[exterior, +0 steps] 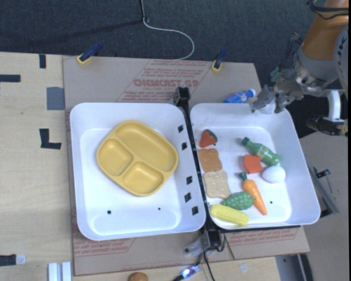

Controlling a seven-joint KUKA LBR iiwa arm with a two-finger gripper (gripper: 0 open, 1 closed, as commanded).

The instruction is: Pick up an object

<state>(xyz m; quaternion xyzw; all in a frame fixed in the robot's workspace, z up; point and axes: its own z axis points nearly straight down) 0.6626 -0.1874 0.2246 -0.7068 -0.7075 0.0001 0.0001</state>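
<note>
My gripper hangs over the far rim of the right bin, above its back right corner, with nothing visible between its fingers. Toy foods lie in that bin: a strawberry, a brown toast slice, a cracker, a green bottle, an orange-red block, a white egg, a carrot, a green bumpy vegetable and a yellow corn cob. All of them lie below and to the left of the gripper.
The left bin holds a yellow divided plate. A small blue and white item lies on the cardboard just behind the right bin, left of the gripper. A white cable loops on the dark floor beyond.
</note>
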